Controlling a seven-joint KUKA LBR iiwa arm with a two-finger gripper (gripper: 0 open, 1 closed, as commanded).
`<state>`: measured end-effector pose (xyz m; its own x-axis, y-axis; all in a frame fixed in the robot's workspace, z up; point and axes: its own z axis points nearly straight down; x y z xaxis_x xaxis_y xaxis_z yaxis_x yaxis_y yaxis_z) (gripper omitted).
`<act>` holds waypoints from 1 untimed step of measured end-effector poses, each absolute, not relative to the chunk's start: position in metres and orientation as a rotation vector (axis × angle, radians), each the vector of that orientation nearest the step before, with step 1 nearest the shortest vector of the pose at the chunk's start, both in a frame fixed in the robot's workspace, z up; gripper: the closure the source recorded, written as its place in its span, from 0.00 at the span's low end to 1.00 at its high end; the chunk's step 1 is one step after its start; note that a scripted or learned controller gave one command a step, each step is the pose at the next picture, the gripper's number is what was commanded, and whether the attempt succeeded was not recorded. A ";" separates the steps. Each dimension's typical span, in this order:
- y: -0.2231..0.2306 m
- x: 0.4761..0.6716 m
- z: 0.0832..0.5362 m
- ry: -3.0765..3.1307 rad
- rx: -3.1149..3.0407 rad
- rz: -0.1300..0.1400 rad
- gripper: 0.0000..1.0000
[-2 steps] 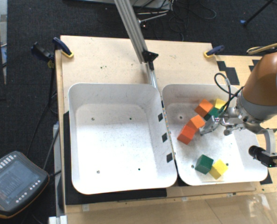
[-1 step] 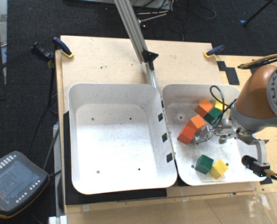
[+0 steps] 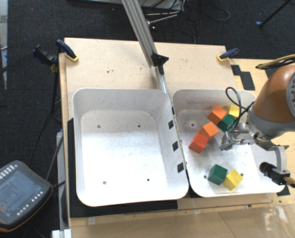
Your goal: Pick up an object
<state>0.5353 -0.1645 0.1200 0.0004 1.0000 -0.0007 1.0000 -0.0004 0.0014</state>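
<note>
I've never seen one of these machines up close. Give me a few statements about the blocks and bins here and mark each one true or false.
1. All the blocks lie in the right bin. True.
2. A green block touches a yellow block near that bin's front. True.
3. The left bin holds a red ball. False: no ball is in it.
4. The gripper hovers over the left bin. False: it is over the right bin, beside the orange block.
5. The arm enters from the left. False: it reaches in from the right.
</note>
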 end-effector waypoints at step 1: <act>-0.162 0.541 0.164 2.221 2.215 0.004 1.00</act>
